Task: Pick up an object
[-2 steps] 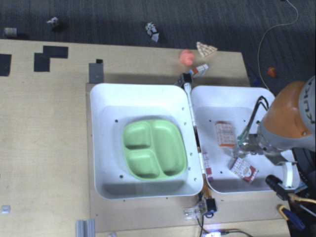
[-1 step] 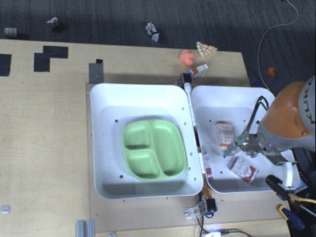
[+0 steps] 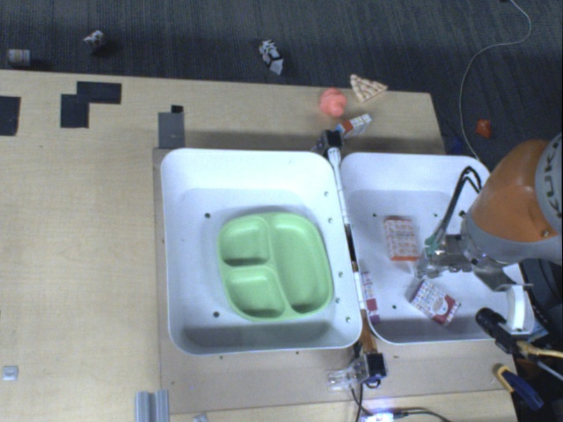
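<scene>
Hovering pincer (image 3: 431, 266) above packet (image 3: 434, 301)

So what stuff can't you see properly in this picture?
- Gripper, camera view: the arm's wrist covers it, so its fingers can't be judged.
- Small packet in the right bin: print too blurry to read.
- Second packet: its upper end is under the gripper.
- Bits on the floor: too small to name.

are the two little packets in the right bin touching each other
Apart. The camera view shows bare white bin floor between the orange packet and the red and white packet lower in the right bin, with the gripper hanging over that gap.
</scene>
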### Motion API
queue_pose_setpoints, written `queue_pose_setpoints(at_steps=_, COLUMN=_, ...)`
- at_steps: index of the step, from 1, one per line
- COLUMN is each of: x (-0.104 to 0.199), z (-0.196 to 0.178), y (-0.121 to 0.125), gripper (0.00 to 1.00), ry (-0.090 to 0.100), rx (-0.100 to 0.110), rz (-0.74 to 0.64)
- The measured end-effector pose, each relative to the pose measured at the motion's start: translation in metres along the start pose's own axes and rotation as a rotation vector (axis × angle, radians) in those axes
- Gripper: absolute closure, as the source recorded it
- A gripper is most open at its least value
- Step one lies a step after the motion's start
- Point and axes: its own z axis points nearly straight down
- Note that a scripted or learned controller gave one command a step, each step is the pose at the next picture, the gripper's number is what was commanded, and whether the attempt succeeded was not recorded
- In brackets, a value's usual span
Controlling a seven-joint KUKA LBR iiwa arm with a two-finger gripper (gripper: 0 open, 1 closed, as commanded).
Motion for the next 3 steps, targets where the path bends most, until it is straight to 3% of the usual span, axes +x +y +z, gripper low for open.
queue_pose_setpoints(at_steps=1, x=0.000, z=0.000, y=0.000, gripper=0.00, ry=0.000, rx=0.000, rz=0.000)
queue_pose_setpoints(at_steps=2, x=0.037, z=0.021, y=-0.013, gripper=0.00, ry=-0.001, rx=0.008, rz=0.004)
queue_pose_setpoints(at_steps=3, x=0.037, z=0.010, y=-0.010, gripper=1.00, ry=-0.001, rx=0.001, rz=0.002)
